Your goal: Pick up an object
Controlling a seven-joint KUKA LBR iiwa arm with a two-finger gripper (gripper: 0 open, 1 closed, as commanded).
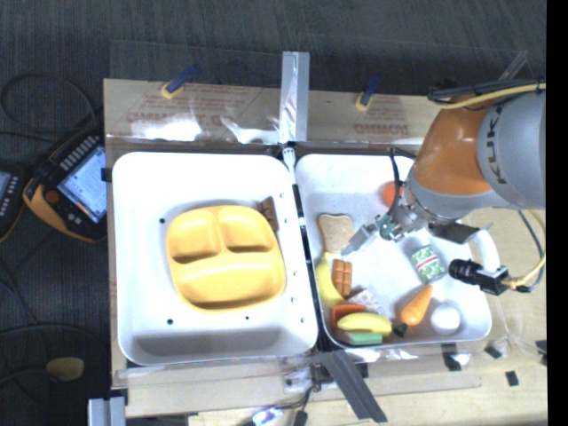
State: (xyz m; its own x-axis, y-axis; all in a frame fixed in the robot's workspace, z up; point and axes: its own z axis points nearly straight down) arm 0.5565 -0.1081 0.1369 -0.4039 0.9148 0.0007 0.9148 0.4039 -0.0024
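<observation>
1. The gripper [366,236] hangs in the right bin [484,327]; I cannot tell how it is set, and nothing is visibly held.
2. The toast [335,229] lies just left of its tip and looks the likeliest pick; the carrot [414,306] lies further off, below-right.
3. Nothing is lifted yet: the descent, grasp and raise all remain.

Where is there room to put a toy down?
Most room is in the left bin, on the white floor around the yellow tray. The right bin is crowded: bread slice, carrot and banana fill it.
</observation>
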